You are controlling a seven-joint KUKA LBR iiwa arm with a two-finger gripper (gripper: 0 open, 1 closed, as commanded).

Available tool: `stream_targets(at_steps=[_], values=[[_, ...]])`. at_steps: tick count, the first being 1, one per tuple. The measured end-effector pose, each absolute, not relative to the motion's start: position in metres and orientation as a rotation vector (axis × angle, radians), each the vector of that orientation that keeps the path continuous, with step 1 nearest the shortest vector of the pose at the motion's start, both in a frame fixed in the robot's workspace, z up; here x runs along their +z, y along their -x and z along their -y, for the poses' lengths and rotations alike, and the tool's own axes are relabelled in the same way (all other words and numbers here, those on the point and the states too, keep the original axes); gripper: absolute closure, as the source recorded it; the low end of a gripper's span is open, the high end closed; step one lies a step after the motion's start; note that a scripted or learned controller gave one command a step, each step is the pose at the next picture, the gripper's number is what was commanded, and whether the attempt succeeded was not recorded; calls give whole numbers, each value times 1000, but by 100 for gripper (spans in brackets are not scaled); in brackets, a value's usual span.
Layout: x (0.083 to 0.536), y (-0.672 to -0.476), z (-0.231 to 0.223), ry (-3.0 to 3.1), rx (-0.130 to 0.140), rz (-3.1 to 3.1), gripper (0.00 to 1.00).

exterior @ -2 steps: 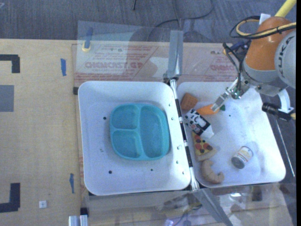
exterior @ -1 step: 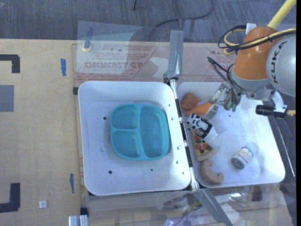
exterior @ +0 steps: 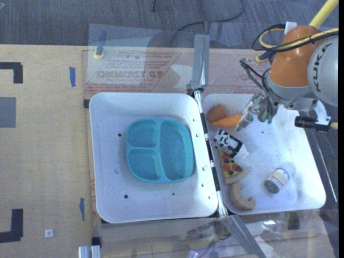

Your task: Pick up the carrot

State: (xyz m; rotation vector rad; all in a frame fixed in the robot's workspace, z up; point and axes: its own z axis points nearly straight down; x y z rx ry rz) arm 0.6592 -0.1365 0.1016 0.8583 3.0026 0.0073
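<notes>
item: small orange tapered toy carrot (exterior: 226, 121), lying in the right white bin (exterior: 301, 198) just left of the two-finger gripper (exterior: 248, 118), its thick end toward it; we judge it light, rigid, smooth, apt to roll; we would pinch across its middle; we cannot tell the gripper's state.

A turquoise divided plate (exterior: 159, 150) sits in a white bin (exterior: 107, 198); the carrot (exterior: 226, 121) is orange.
</notes>
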Motion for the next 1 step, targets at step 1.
stream_targets(at_steps=[1], values=[[186,-658,66,-1629,3,-2680,100]])
